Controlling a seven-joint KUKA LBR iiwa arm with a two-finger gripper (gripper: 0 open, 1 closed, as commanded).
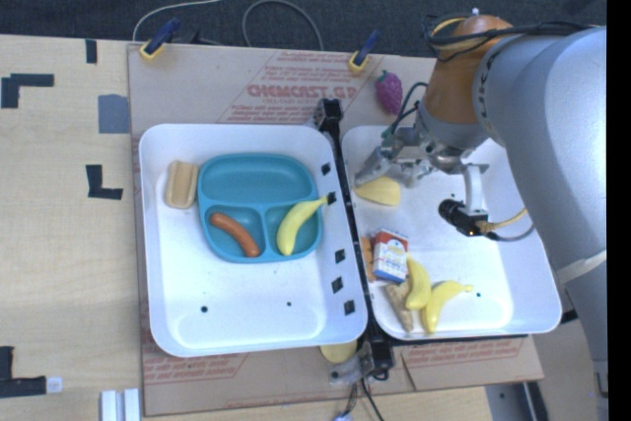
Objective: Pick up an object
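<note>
1. Seen from above: two white bins side by side on a brown board, left bin (163, 311) and right bin (527, 261), grey arm (552, 113) with orange band reaching in from the right.

2. Gripper (389, 168) low in the upper left part of the right bin, just above a pale yellow lump (381, 192), perhaps a toy lemon or a pear. Fingers angled down toward it, apparently touching or nearly so. Open, closed or clamped on the lump: cannot tell from this angle, tips lost among metal parts and shadow.

3. Lump resting on the bin floor by the look of it, close to the divider between the bins. No sign of anything lifted.

4. Elsewhere in the right bin: small red and white carton (390, 256), two yellow bananas (432, 293) and a tan stick-like piece (397, 306) near the front edge. Purple fruit (389, 92) outside the bin, on the board behind it.

5. Left bin: blue divided plate (251, 182) holding a sausage (235, 234) and a banana (296, 224); slice of bread (180, 183) just beside the plate.

6. Progress, as a judgement: approach done, gripper at the target. Left to do: secure grasp, then lift clear of the bin. Rounded, smooth shape likely to slip aside if pinched off centre.
</note>
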